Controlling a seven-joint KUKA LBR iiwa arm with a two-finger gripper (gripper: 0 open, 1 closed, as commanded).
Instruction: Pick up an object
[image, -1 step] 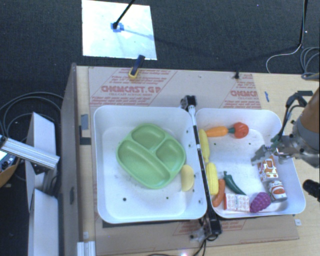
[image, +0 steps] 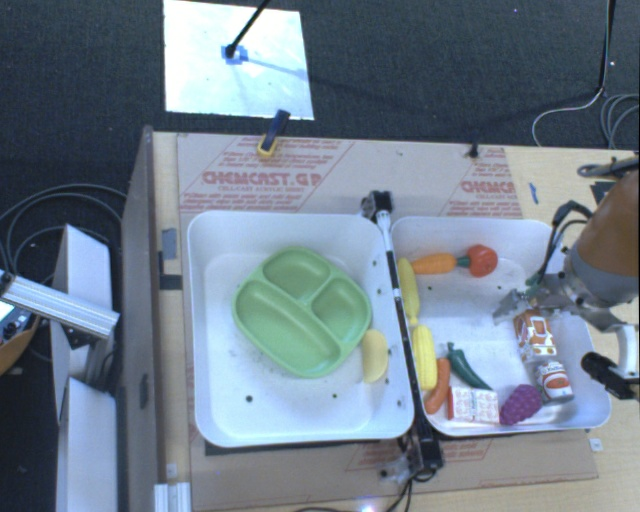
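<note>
Cardboard-topped bench (image: 300, 170), two white bins. Right bin (image: 470, 238) crowded with toy food; gripper (image: 528, 297) low inside, near its right wall, state impossible to tell. Just below: small carton (image: 538, 338), likely light, stiff, best pinched across narrow sides.

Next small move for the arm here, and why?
Probably lower the tool straight onto the orange-and-white carton in the right bin. The tool sits at the carton's upper end, and nothing shows between its fingers, so no pick has happened.
</note>
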